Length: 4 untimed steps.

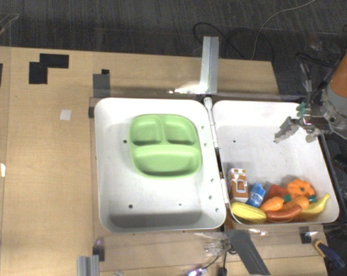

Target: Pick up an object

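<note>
I see two white bins side by side: left bin (113, 171) with a green divided tray (163, 144) lying flat in it, right bin (259, 125) bare at the back. Toys are piled along its front wall: yellow banana (247, 212), orange pepper (300, 188), small brown carton (238, 183), blue item (256, 195). Gripper (298, 129) hangs over the right bin's back right, fingers spread, nothing between them, well apart from the pile.

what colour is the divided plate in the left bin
Light green, plain with no pattern. The divided plate shows best in the camera view, lying in the left bin.
</note>
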Each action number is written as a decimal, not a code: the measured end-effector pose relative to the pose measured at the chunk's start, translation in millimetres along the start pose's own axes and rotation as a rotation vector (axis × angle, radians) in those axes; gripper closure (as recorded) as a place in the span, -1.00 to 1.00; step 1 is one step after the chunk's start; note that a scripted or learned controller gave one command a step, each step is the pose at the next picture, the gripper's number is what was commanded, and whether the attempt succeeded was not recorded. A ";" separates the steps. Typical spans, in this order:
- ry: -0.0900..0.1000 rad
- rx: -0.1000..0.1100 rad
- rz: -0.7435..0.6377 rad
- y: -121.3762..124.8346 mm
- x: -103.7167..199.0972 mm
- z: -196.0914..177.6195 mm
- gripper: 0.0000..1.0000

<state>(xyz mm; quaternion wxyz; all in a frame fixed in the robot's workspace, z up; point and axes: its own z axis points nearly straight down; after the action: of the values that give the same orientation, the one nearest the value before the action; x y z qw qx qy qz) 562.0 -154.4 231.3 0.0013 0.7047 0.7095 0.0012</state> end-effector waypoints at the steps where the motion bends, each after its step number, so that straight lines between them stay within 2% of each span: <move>1: -0.001 0.000 0.077 84.7 3.4 12.8 -1.00; 2: 0.000 0.002 0.314 23.9 35.7 81.3 -1.00; 3: -0.001 -0.002 0.101 15.9 -1.8 67.0 -1.00; 4: -0.001 -0.002 0.101 15.9 -1.7 67.1 -1.00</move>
<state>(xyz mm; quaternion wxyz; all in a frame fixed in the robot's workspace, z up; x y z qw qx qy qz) 578.1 -156.1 164.3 0.0021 0.7396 0.6731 0.0016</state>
